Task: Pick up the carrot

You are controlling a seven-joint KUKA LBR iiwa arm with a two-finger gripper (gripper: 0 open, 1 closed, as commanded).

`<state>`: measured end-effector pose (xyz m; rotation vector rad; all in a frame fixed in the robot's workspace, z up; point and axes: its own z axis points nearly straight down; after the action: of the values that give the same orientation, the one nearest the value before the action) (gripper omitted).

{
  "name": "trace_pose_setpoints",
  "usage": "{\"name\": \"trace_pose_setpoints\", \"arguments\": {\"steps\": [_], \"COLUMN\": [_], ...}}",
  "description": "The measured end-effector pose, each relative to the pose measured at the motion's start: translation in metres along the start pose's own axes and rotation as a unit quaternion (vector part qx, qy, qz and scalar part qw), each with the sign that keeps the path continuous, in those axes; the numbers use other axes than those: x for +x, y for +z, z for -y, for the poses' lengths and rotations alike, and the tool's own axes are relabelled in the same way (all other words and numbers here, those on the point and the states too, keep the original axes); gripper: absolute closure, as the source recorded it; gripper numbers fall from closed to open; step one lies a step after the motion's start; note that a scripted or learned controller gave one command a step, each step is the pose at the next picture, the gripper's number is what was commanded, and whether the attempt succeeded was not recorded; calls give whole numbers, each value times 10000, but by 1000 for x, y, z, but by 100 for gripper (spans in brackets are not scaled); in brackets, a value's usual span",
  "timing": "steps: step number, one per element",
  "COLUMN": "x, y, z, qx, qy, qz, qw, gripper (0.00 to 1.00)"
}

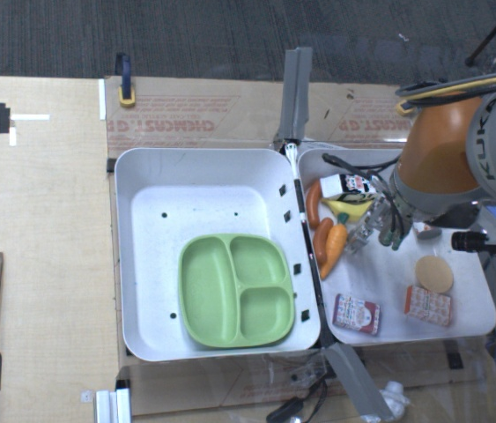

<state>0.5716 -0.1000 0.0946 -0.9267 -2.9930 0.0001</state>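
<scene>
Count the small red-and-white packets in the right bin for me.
2. One red-and-white packet lies at the bin's near edge; the other packet sits right of it, below the round bun. The arm may hide more.

A green divided plate [236, 290] lies in the left white bin [142, 236]. The right bin [477, 320] holds a banana [350, 206], a round tan bun [434, 274] and two small red-and-white packets [356, 314] [428, 305]. A blue-handled clamp [124, 79] sits on the table [36, 192].

Orange carrot [330, 244], green divided plate [237, 289], white bins [142, 236], tan round cookie [434, 274].
</scene>
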Motion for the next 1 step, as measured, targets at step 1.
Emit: {"name": "trace_pose_setpoints", "arguments": {"steps": [1], "x": [9], "y": [-95], "z": [-18], "qx": [-9], "qy": [-1464], "qz": [37], "qw": [9892], "gripper": [100]}}
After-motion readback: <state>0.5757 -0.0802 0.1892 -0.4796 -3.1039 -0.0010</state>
